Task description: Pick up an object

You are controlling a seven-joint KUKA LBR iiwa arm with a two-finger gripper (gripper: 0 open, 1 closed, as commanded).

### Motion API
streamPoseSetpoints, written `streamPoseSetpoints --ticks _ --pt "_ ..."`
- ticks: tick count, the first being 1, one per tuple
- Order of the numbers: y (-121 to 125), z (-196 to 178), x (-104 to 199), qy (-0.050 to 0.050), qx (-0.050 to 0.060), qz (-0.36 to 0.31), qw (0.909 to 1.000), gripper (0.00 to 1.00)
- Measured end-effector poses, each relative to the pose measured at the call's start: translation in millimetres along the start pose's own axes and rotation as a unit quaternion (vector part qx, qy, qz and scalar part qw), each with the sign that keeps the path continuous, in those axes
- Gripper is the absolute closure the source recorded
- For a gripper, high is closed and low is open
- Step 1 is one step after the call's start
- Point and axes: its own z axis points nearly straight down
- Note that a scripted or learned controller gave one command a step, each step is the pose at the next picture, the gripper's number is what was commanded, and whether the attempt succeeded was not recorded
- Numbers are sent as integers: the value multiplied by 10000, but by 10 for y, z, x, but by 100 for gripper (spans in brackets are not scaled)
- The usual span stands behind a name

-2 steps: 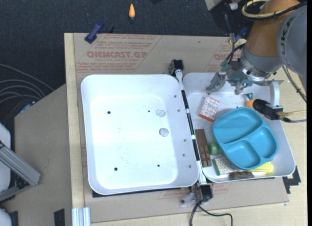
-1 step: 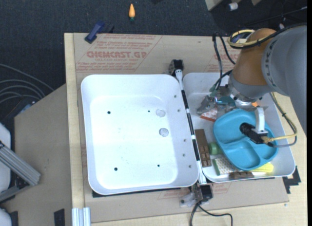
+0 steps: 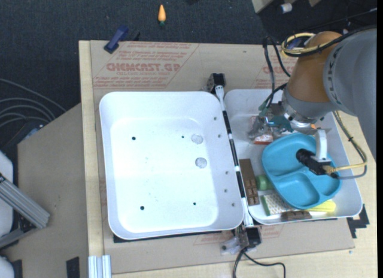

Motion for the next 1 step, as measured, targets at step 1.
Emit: streamPoseSetpoints --ticks 1 --pt "-500 -902 513 1 1 -7 10000 100"
